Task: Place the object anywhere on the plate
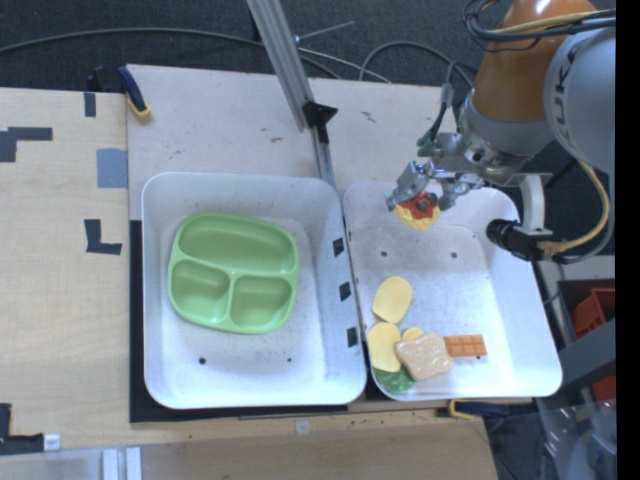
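The carrying step looks to be in hand: the gripper hangs over the far end of the right bin, and its fingers are closed narrowly on a small yellow and red toy food piece, which shows between and just below the tips. What the piece is meant to be is too small to tell; it looks like moulded plastic, lumpy, with a red top on a yellow base.

The green plate lies well to the left of the fingers, in the left bin. It is smooth plastic, rounded, and split into three shallow compartments. The next move, as I judge it, calls for a sweep leftward across the two bin rims, high enough to clear them, then a release above any compartment.

Nearer than the fingers, at the right bin's near end, lie two pale yellow oval slices, a tan slice like toast and an orange ridged wafer
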Robot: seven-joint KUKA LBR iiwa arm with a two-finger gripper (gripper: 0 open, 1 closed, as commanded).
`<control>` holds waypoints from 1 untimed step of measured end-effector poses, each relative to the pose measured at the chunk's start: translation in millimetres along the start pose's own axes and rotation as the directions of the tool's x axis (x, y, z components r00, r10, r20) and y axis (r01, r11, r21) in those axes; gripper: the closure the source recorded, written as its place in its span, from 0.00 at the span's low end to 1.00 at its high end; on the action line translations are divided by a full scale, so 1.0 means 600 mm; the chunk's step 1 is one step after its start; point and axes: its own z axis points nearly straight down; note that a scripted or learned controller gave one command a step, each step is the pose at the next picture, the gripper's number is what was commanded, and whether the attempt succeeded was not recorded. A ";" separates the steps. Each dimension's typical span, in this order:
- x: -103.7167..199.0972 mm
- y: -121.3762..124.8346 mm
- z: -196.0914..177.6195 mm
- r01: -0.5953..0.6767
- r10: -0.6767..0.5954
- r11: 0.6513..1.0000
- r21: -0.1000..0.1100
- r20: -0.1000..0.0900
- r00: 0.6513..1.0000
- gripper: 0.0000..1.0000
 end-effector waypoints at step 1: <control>0.101 0.000 0.016 0.001 -0.001 1.000 0.001 0.000 1.000 1.00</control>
